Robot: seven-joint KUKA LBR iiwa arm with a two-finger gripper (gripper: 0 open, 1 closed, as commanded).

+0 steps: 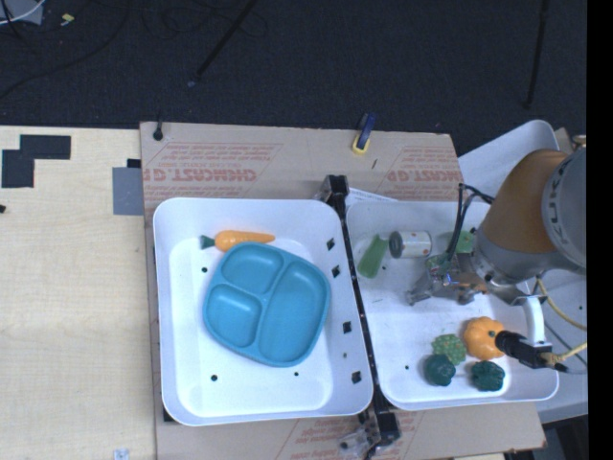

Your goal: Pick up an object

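Observation:
My gripper (pixel 433 291) hangs low over the middle of the right bin (pixel 402 353), reaching in from the right. Nothing shows in its grasp. A green oblong piece (pixel 372 255) and a small white cylinder (pixel 414 244) lie just beyond it, toward the bin's back left. Near the front right corner sit an orange fruit (pixel 481 337), a pale green bumpy piece (pixel 448 346) and two dark green lumps (pixel 440 370) (pixel 488 376). Something small and green (pixel 461 244) shows behind the wrist, partly hidden.
The left bin (pixel 182 353) holds a blue divided plate (pixel 267 302) and an orange carrot (pixel 244 240) behind it. A black divider (pixel 352 295) runs between the bins. Cardboard (pixel 249 166) lies under both, with a blue-and-yellow clamp (pixel 363 134) on its far edge.

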